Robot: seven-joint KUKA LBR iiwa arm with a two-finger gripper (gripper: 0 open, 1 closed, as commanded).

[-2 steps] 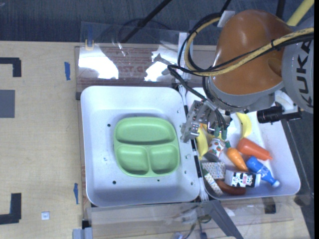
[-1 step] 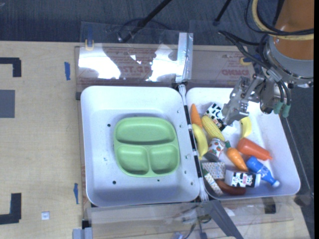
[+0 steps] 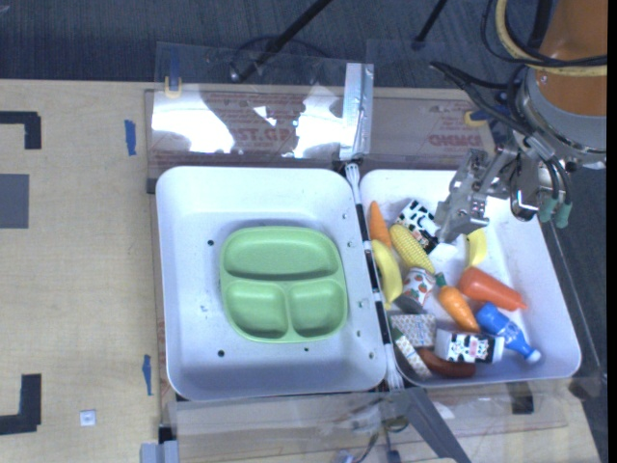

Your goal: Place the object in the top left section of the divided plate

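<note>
Gripper (image 3: 461, 215) hangs low over right bin (image 3: 564, 345), just right of black-and-white cow toy (image 3: 417, 217) | finger state: cannot tell | step: pick one toy cleanly, clear of corn cob (image 3: 411, 248) | target: green divided plate (image 3: 284, 283), left bin (image 3: 183, 201), well left of cow.

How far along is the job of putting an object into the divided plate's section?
Done: nothing visible; the green divided plate in the left bin holds no object. In hand: the gripper hangs over the right bin, near the corn cob and other toys. Left: grasping an object, carrying it across, and placing it.
</note>
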